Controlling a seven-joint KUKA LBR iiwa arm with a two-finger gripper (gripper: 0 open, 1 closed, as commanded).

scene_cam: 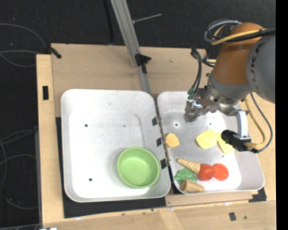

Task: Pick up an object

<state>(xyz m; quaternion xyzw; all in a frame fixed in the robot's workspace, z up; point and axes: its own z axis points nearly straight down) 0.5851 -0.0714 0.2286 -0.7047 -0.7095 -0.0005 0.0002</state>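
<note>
The right bin holds several toy foods: a small yellow piece near its left wall, a larger yellow piece in the middle, a red tomato-like piece, a tan cone, a green piece and another tan piece at the front. My gripper hangs over the back part of the right bin, above and behind the yellow pieces. Nothing shows between its fingers.
A green bowl sits at the front right of the left bin. A metal post rises behind the bins. The arm's orange band and cables crowd the right bin's back right.
</note>
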